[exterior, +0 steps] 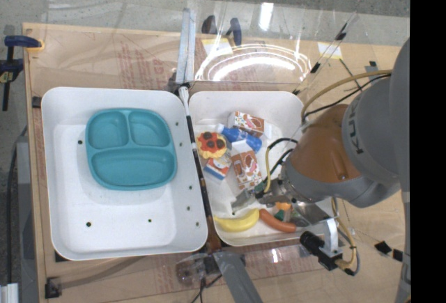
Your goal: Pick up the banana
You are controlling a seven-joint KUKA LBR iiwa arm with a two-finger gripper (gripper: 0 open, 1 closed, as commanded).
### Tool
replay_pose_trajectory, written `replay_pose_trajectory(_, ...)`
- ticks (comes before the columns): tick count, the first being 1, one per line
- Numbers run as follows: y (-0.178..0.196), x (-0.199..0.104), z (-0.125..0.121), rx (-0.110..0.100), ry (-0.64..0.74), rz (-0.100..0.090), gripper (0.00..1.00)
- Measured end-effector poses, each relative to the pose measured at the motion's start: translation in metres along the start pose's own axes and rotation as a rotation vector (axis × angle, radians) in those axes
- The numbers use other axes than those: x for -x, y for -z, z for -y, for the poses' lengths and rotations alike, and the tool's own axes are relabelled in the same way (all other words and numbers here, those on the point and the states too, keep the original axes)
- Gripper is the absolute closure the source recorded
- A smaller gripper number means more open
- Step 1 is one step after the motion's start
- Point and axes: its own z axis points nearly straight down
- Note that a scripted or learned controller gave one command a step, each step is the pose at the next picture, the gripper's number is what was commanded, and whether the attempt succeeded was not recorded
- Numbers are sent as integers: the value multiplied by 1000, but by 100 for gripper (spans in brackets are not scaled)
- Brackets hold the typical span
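Banana (237, 221) lay at the six o'clock edge of the right bin (293, 105), just beside a hot dog (278, 223). Gripper (252, 196) hung just above it, at its twelve o'clock; whether its jaws stood apart could not be told. Approach seemed under way; next came descent and closing across the fruit.

Wooden bench (104, 61) with two white bins (63, 225) side by side.
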Motion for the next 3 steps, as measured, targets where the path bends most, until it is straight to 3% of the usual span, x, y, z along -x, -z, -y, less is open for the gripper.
replay_pose_trajectory(1, -10, -40, -4, -2, 33, -2, 0)
replay_pose_trajectory(2, 0, -39, -4, -3, 34, -3, 100)
replay_pose_trajectory(3, 0, -39, -4, -3, 34, -3, 0)
